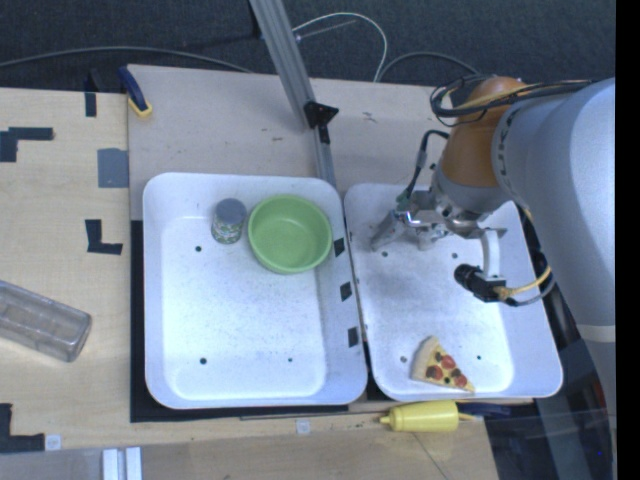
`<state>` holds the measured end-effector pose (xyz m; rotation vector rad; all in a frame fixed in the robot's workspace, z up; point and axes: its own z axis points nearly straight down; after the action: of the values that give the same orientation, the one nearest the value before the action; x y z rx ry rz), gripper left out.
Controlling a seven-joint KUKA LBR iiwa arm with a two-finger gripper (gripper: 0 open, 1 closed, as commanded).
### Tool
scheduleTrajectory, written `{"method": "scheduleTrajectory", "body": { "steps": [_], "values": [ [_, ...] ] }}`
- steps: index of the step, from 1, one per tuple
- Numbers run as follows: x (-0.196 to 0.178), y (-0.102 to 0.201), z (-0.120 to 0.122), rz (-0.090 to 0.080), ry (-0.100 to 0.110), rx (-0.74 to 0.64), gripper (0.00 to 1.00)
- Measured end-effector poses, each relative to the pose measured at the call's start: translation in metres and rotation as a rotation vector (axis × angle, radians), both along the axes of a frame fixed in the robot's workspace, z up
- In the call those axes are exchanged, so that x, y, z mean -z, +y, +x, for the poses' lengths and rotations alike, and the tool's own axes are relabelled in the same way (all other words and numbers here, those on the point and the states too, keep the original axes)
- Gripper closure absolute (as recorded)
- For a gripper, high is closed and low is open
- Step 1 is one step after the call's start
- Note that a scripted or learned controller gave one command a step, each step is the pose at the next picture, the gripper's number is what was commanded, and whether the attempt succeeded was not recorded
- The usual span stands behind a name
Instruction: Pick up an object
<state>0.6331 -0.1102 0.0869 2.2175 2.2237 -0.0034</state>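
The left bin [170, 368] holds a green bowl [290, 233] and a small grey-lidded can [229, 220] just beside it. The right bin [520, 368] holds a toy pizza slice [440, 364] near its front edge. The hand [392, 230] hangs over that bin's back left corner, fingers spread, gripping nothing. A yellow bottle [422, 418] lies on the counter [200, 118]

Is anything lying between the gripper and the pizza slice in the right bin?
Nothing visible does. The gripper sits near the far end of the right bin; the pizza slice lies near its front edge, with bare bin floor between them.
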Motion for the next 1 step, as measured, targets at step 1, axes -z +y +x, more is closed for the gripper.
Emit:
{"method": "scheduleTrajectory", "body": {
  "steps": [1],
  "values": [
    [-0.0118,0.001,0.0001,0.002,0.001,-0.001,1.0]
  ]
}}
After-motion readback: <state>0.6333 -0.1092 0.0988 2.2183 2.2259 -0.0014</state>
